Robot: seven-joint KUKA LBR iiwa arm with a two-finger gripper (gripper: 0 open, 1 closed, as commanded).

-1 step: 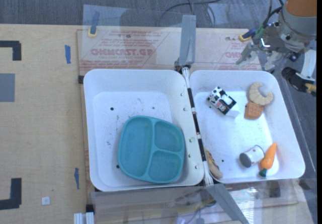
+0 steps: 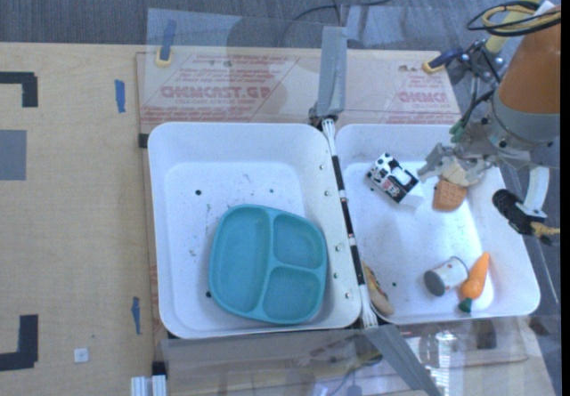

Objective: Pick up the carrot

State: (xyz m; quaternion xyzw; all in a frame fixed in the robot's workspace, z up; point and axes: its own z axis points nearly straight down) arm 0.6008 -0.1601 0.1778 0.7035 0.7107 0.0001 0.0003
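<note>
My claw (image 2: 459,163) hangs over the right bin's (image 2: 525,301) upper part, just above a tan block (image 2: 450,196); whether it is spread, I cannot tell. The carrot (image 2: 475,278) lies untouched toward six o'clock, beside a grey cylinder (image 2: 443,277). Picking is all ahead.

The arm (image 2: 525,74) was reached in from the right, wrist bent down, gripper (image 2: 459,163) lowered.

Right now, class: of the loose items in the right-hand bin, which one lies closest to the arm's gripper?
The tan bread-like piece, directly under the gripper. The black-and-white block sits further left; the carrot and grey-capped cylinder lie toward the bin's front.
</note>
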